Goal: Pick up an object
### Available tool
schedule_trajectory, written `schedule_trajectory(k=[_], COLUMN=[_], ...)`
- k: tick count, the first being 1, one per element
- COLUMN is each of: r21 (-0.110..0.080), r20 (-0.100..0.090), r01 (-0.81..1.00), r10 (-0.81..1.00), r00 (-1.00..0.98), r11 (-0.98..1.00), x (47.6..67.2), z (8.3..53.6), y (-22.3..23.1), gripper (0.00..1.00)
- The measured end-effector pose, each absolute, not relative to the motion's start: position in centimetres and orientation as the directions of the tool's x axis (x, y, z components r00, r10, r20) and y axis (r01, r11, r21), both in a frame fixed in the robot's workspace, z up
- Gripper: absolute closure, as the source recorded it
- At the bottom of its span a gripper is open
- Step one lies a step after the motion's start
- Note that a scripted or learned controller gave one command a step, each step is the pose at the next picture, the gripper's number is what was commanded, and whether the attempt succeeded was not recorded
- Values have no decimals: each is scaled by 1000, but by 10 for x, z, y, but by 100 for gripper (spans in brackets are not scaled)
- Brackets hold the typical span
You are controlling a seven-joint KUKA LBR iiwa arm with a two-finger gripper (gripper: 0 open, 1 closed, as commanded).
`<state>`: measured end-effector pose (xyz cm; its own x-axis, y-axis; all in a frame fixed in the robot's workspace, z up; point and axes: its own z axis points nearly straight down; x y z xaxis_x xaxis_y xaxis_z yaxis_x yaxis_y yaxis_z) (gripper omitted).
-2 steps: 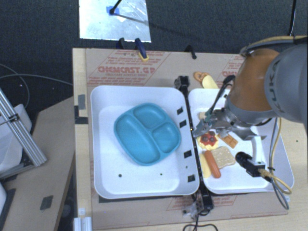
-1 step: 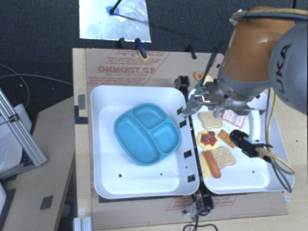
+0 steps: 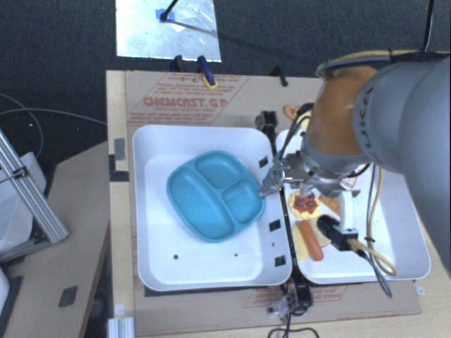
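Note:
A blue divided plate (image 3: 213, 195) lies in the left bin (image 3: 158, 259), toward its right half. In the right bin (image 3: 409, 255) I see a toy hot dog (image 3: 309, 240) near the front left, and just behind it a yellow and red toy (image 3: 307, 204), partly covered by the arm. My gripper (image 3: 275, 182) hangs over the wall between the two bins, right at the plate's right rim. The wrist above it hides much of the right bin.
The big grey and orange arm (image 3: 366, 118) spans the right bin from the right. A small orange item (image 3: 290, 110) lies on the cardboard behind the bins. Black clips (image 3: 275, 224) sit along the divider.

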<state>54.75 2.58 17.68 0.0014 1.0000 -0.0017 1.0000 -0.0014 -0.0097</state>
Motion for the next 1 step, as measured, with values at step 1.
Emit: schedule_trajectory(k=[1], r21=[7], r20=[0], r01=[1000], r10=[1000], r00=[-5], r11=[5], x=[613], z=[185], y=[35], gripper=[0])
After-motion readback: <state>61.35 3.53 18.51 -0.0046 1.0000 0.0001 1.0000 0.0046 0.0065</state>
